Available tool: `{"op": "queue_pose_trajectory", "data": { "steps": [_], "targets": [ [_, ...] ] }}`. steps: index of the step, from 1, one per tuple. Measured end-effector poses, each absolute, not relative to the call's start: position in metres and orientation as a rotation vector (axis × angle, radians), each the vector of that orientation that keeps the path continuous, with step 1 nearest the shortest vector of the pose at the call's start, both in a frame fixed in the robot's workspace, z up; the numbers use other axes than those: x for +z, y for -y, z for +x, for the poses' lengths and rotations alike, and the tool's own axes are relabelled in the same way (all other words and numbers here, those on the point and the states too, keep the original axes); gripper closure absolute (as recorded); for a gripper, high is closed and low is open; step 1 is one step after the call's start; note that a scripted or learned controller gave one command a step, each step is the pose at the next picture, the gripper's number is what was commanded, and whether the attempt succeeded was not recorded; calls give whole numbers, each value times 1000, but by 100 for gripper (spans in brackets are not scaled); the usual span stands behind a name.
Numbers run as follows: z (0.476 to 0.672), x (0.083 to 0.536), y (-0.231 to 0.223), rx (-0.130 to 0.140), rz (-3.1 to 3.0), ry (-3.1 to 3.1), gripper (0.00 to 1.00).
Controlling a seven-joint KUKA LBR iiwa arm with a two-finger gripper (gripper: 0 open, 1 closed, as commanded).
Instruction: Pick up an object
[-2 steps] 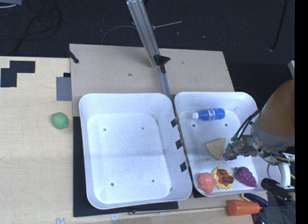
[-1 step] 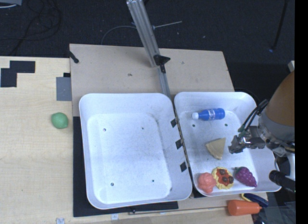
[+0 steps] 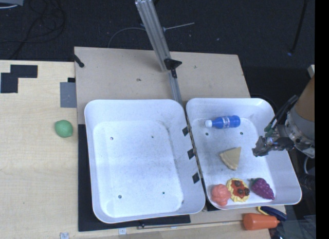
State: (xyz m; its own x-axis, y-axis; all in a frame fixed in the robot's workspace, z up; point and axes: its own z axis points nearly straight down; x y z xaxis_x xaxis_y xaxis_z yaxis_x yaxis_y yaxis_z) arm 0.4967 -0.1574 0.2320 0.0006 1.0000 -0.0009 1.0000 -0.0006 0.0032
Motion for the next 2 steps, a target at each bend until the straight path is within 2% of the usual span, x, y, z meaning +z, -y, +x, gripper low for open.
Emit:
{"op": "queue_pose_trajectory", "data": {
  "steps": [2],
  "targets": [
    [521, 214, 57, 0, 2218, -2227, 100]
  ]
}}
